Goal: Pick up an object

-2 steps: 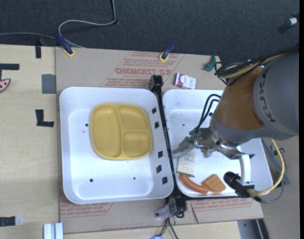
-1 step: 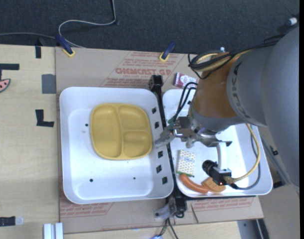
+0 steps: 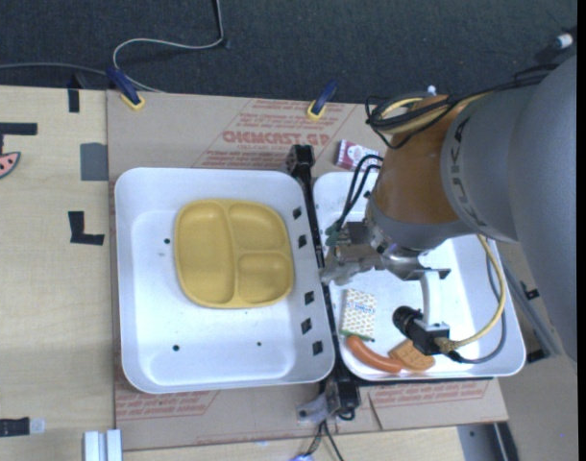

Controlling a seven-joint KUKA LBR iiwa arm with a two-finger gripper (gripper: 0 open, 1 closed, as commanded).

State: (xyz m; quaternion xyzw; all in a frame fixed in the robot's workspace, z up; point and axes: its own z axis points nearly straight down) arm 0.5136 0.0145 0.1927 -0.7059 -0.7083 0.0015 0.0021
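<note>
My gripper (image 3: 339, 265) hangs low over the left side of the right bin (image 3: 485, 358), close to the divider between the bins. Just below it in the bin lies a small white patterned packet (image 3: 359, 312). Further toward the bin's front edge sit an orange-red carrot-like piece (image 3: 369, 354) and a brown cookie-like piece (image 3: 412, 357). The arm's grey body and orange band (image 3: 418, 185) cover most of the right bin.
The left bin (image 3: 144, 353) holds a yellow divided plate (image 3: 233, 253). A small red-and-white packet (image 3: 351, 154) lies on the cardboard behind the right bin. Black clips run along the divider (image 3: 312, 248). Yellow clamps and cables sit at the back.
</note>
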